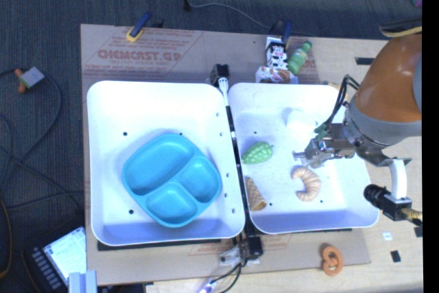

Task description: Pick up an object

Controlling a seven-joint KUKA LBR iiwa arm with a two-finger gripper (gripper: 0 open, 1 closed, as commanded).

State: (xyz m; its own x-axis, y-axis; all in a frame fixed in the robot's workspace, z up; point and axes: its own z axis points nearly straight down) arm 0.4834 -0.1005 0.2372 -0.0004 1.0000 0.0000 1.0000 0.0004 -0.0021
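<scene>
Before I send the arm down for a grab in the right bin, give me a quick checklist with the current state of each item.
1. Gripper over the right bin: ok, it sits just above the croissant.
2. Gripper free of load: ok, nothing shows between its fingers.
3. Finger opening wide enough: cannot tell, too blurred.
4. Croissant clear of neighbours: ok, the green grapes and the brown piece by the bin's left wall lie apart from it.
5. Gripper centred on the croissant: not ok, it sits a little above it in the view.
6. Blue divided plate out of the way: ok, it lies in the left bin.
</scene>
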